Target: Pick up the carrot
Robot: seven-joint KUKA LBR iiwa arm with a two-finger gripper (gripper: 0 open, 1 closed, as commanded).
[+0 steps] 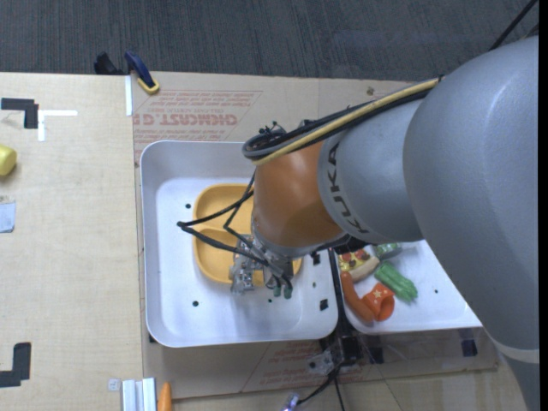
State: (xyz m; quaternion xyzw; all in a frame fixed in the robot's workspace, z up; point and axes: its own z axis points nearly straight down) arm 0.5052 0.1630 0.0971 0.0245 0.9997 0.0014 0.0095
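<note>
Clearly, KUKA lettering on arm (342, 197), end effector (257, 279) over yellow bowl (214, 229), grip state unclear, carrot (355, 305) apart

bins 2 (158, 255) (445, 302) | yellow bowl 1 (214, 221) | carrot 1 (355, 305) | green vegetable 1 (396, 281)

Yellow bowl (214, 217), white bin (163, 255)

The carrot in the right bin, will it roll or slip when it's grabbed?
The carrot looks long, rounded and smooth, so it may roll or slip sideways. It probably stays stiff. It lies crowded against the red pepper and other toy food, which may hamper a clean grab.
</note>
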